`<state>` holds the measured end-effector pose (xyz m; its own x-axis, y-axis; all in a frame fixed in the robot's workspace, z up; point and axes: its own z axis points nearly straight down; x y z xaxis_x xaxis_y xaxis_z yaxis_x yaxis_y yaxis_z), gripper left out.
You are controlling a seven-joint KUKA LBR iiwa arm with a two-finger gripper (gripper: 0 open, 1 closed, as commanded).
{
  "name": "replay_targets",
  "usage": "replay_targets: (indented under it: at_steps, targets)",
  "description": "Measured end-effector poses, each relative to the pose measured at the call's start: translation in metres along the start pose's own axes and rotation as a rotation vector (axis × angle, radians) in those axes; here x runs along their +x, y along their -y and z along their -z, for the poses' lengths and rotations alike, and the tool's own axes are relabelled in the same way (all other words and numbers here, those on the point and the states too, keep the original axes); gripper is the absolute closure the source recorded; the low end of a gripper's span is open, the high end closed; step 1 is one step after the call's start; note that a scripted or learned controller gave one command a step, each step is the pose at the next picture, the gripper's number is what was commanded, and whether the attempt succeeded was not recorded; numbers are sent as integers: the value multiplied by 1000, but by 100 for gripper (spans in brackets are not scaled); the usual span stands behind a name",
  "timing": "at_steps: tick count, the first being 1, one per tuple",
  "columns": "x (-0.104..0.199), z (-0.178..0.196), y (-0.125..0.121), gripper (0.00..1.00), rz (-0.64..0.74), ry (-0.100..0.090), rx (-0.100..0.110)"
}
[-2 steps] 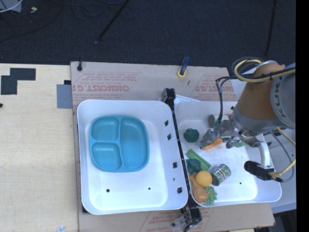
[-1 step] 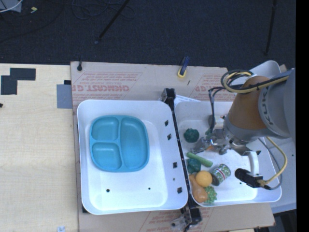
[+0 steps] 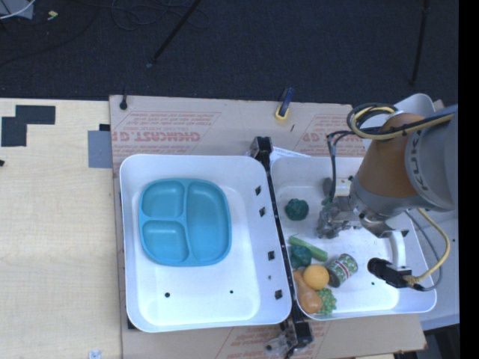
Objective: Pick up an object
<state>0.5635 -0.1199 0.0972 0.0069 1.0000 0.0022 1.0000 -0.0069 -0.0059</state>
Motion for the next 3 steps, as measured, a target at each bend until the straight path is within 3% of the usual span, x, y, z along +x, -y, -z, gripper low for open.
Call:
replay_targets:
  at_steps: [2,3]
  targets:
    - [1,111,9,100,8,2,-9]
    - [0,131,9,100,8,2,-5]
